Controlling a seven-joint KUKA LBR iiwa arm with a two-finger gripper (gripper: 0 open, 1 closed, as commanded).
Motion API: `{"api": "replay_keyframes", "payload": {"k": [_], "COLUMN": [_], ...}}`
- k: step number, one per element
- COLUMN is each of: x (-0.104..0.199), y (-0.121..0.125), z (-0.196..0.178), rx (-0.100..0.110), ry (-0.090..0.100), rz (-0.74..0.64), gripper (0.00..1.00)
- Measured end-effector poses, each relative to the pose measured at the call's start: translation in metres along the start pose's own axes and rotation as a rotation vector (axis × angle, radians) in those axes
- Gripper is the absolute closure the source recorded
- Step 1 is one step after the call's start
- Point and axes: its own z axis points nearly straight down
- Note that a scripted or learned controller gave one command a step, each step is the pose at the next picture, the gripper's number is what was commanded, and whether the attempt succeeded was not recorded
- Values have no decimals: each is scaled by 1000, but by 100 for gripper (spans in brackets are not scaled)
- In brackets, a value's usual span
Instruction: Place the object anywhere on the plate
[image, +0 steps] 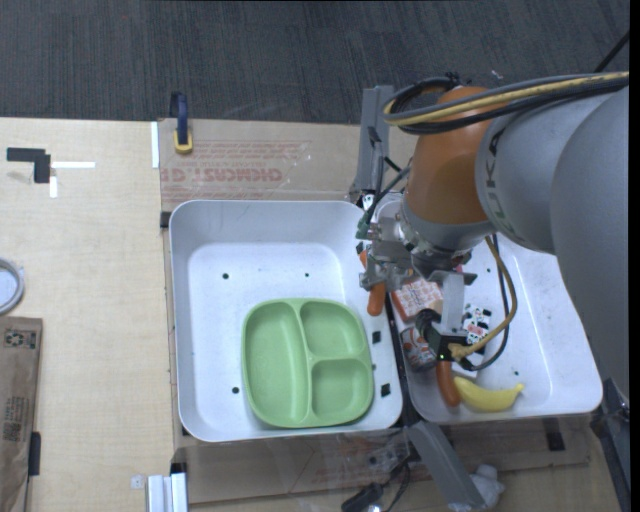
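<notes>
Reaching down over the seam between the two shallow white bins (200, 300), I am working the pick: my gripper (385, 275) hides its own state, I cannot tell which object is mine, and the green three-compartment plastic plate (305, 362) lies bare in the left bin.

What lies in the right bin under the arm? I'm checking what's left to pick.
In the right bin, a banana, an orange carrot-like piece and a red-white packet show. The arm covers the bin's upper part, so more may be hidden.
</notes>
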Motion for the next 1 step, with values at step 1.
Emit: {"api": "replay_keyframes", "payload": {"k": [1], "x": [-1], "y": [0], "z": [0], "rx": [0], "ry": [0], "rz": [1], "gripper": [0]}}
